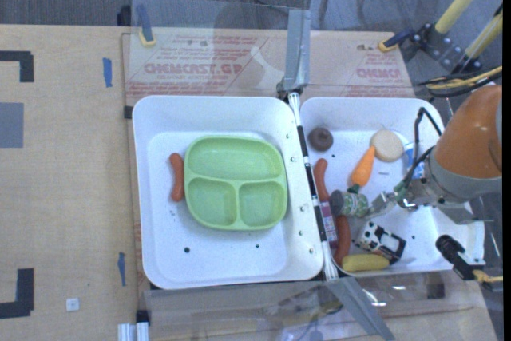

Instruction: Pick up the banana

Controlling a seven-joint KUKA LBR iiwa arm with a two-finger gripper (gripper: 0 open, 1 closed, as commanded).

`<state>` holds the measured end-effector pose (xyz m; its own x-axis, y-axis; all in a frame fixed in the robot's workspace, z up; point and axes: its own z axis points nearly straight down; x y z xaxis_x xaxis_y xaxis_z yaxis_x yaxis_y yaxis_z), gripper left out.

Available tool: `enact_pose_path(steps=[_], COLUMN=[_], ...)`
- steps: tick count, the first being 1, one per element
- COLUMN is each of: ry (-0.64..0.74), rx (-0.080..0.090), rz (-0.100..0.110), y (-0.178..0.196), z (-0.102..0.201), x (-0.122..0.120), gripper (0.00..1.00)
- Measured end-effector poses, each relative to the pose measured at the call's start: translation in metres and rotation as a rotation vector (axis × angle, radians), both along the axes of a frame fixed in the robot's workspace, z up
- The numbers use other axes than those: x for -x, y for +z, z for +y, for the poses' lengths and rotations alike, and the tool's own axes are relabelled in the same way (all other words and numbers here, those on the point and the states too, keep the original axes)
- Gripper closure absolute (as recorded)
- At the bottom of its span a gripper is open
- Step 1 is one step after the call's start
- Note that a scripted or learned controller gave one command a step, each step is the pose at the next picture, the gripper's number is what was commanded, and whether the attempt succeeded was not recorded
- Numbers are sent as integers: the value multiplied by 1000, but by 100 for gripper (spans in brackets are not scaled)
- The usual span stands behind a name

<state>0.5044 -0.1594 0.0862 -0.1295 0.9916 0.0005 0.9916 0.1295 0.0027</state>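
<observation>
Banana (365, 262) lies flat at the near edge of the right bin (343, 117), touching a black-and-white object (378, 239) on its far side and just right of a sausage (342, 235). End effector (389, 199) sits farther back, near a green item (354, 204); whether it is released or clenched cannot be told. Recommended approach: move toward the near wall, descend vertically over the banana's middle, align the grasp across its short axis, and avoid the bin wall and the neighbouring object.
</observation>
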Motion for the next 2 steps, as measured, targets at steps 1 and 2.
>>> enact_pose_path(steps=[1,2], ry=[-90,-91], rx=[2,1], rz=[-2,-2], y=[1,1], z=[45,45], x=[-7,-7], gripper=[0,0])
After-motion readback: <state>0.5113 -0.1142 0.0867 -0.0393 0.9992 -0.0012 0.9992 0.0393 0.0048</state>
